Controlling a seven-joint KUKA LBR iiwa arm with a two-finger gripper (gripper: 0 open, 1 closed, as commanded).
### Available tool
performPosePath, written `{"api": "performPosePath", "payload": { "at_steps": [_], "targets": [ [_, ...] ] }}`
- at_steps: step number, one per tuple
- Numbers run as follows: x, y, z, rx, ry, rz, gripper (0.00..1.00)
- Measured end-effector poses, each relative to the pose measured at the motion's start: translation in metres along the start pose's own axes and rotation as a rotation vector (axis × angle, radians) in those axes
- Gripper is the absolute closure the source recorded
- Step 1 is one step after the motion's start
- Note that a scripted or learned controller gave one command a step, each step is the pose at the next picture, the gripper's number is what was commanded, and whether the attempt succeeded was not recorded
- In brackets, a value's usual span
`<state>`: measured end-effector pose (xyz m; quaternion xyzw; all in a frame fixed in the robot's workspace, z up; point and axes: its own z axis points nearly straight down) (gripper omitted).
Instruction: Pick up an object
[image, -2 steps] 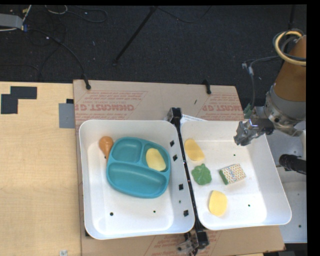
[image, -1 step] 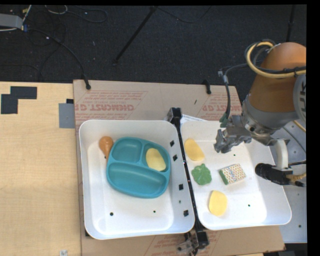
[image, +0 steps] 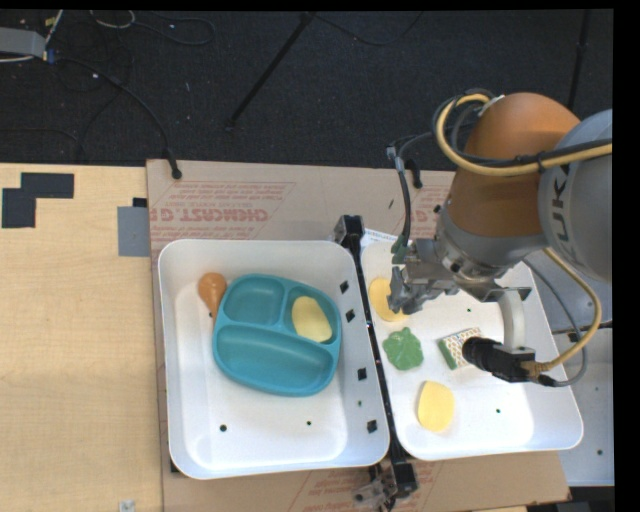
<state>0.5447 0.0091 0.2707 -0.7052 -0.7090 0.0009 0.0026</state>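
We see the metal claw (image: 402, 297) low over a flat yellow disc (image: 381, 297) beside a crinkled green lump (image: 403, 348); we cannot tell its state.

The teal tray (image: 272, 350) crowds the left bin (image: 185, 420); bare floor lies along its front edge.

Green leafy piece (image: 403, 349) flat in the right bin (image: 520, 425), near centre.
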Motion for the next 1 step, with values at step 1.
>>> {"api": "performPosePath", "payload": {
  "at_steps": [1],
  "targets": [
    [0.0576,-0.0134,0.01,0.001,-0.001,0.0,1.0]
  ]
}}
